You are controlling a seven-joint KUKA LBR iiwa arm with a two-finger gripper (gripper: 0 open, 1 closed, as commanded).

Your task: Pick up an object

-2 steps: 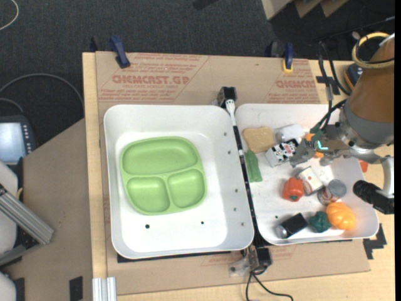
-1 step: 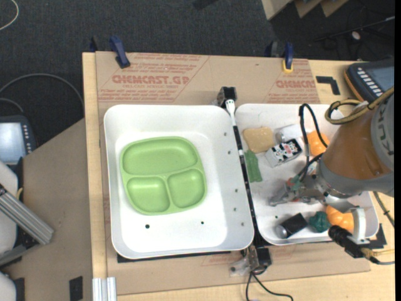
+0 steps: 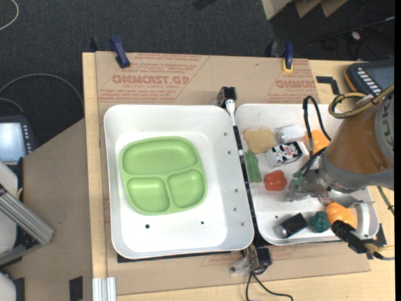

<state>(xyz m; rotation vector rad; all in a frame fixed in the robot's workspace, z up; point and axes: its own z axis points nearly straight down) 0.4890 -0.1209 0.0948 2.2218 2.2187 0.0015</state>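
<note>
The tan cardboard sheet (image 3: 156, 74) over the bench carries red print reading "CHEMCAST G P" at upper centre, with a second, partly hidden "CHEMCAST" block at upper right. 2 blue clamps (image 3: 119, 52) pin its top edge.

The left white bin (image 3: 116, 143) fills the centre-left of the frame and holds a light green 3-compartment plastic tray (image 3: 164, 174); bare white floor rings the tray, widest along the bottom.

The right white bin (image 3: 263, 234) is crowded. The grey arm with its orange-brown band (image 3: 360, 149) enters from the right edge and leans down over the bin's middle. Its gripper (image 3: 301, 185) sits low just right of a red rounded object (image 3: 274, 181); whether the jaws are spread or closed I cannot tell.

Along the bin's left wall lies a green stick-shaped piece (image 3: 252, 167), with a tan spongy block (image 3: 259, 139) above it. Beside that is a small white packet with red and black print (image 3: 286, 152), unreadable. Near the bottom rim lie a black cylinder (image 3: 292, 224), a teal lump (image 3: 319, 221) and an orange piece (image 3: 339, 212).
</note>
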